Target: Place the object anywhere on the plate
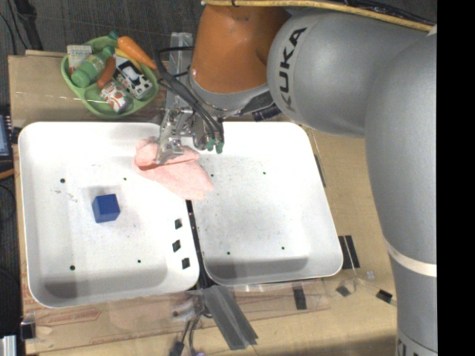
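A: Start at your jaws (172, 143). What do you see there?

B: They sit over the far edge of the bins, right at the seam between them. A pink plate (177, 169) lies just below, and the metal tip overlaps its far edge. You cannot tell whether the jaws are parted or closed, nor whether they grip anything.

A: And the plate itself?

B: It lies tilted across the seam, mostly over the left bin (44, 199), its near corner reaching the right bin (260, 199).

A: Where is your object?

B: The blue cube (106, 207) rests on the left bin's floor, well apart from the plate and toward your left.

A: Anything beyond the bins?

B: A green bowl (78, 87) of toy food stands on the bench (364, 221), behind the left bin.
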{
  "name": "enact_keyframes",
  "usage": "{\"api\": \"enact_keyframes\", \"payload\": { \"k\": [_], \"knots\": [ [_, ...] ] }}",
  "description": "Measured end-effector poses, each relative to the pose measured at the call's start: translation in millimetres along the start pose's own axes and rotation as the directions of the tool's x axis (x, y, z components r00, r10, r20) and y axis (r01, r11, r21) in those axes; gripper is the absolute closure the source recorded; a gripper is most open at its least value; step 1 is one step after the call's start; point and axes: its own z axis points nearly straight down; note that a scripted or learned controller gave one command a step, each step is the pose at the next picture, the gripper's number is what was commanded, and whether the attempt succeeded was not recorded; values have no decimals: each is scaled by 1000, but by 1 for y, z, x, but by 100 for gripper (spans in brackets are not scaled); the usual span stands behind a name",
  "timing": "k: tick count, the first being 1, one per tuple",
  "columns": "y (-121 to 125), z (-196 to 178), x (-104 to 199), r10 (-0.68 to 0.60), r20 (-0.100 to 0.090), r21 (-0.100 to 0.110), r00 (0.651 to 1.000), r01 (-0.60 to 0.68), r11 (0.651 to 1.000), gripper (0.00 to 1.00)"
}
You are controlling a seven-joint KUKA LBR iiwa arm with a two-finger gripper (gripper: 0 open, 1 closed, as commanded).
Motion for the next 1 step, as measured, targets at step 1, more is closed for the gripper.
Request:
{"api": "enact_keyframes", "payload": {
  "k": [1],
  "knots": [
    [51,5,0,-59,2,-1,998,59,998,100]
  ]
}}
